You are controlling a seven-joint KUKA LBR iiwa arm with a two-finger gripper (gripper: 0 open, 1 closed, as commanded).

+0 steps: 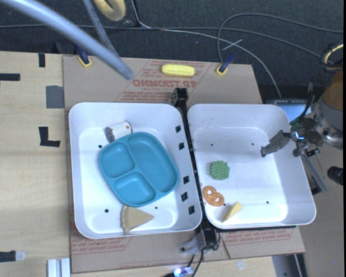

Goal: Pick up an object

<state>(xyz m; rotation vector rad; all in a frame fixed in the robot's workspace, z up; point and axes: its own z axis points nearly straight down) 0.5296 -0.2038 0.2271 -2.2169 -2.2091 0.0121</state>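
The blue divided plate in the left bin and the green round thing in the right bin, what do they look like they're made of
The blue divided plate looks like molded plastic: even color, smooth rounded compartments, soft sheen. The green round thing has a matte, dotted, bumpy surface, possibly rubber or textured plastic; the view is too coarse to be sure.

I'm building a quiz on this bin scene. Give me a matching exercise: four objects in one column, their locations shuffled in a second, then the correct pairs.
Objects:
1. blue divided plate
2. green round piece
3. yellow corn
4. pretzel

Places:
A. on the cardboard behind the bins
B. right bin, near its front edge
C. left bin
D. right bin, towards its middle

Pairs: 1-C, 2-D, 3-A, 4-B
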